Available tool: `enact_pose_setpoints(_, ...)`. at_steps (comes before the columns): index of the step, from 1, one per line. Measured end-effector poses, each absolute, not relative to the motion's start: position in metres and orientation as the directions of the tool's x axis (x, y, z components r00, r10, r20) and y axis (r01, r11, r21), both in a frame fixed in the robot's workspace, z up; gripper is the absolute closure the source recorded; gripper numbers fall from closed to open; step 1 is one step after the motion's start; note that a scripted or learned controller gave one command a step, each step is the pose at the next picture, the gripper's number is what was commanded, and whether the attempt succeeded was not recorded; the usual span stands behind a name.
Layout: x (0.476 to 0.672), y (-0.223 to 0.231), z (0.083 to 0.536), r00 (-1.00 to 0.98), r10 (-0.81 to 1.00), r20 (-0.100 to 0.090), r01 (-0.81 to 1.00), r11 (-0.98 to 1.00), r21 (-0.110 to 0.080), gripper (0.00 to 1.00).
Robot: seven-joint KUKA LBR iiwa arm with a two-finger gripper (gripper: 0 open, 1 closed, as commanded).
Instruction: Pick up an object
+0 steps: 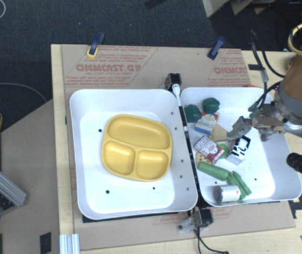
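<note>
1. The tool point(241, 127) hangs low over the middle of the right bin point(277, 187), reaching in from the right. Whether it is released or clenched I cannot tell; its dark fingers blur into the clutter below.
2. Nothing is visibly between the fingers, so I judge the pick not yet done.
3. Candidate objects all lie in the right bin: a black-and-white block point(239, 149) just beneath the tool, a red-and-white packet point(208, 148) to its left, a small box point(206, 125) and two dark green lumps point(201, 109) at the far side.
4. Nearer the front lie a green stick point(212, 170) and a silver can point(228, 193).
5. The left bin point(87, 184) holds a yellow divided plate point(136, 147).
6. Left to do, as I judge it: close on one item, likely the block, and lift it clear of the worktop point(61, 115).
</note>
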State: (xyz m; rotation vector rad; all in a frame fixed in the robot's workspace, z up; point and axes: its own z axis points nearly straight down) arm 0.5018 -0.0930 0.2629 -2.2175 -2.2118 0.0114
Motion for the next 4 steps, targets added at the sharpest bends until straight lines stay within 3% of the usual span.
enact_pose_setpoints(1,0.504,-0.093,0.268,0.000,1.000,0.000,1.000,0.000,-0.001,0.00)
enact_pose_setpoints(2,0.494,-0.094,0.209,0.001,1.000,0.002,1.000,-0.001,-0.008,0.00)
enact_pose_setpoints(4,0.499,-0.095,0.107,0.001,1.000,0.001,1.000,-0.001,-0.002,0.00)
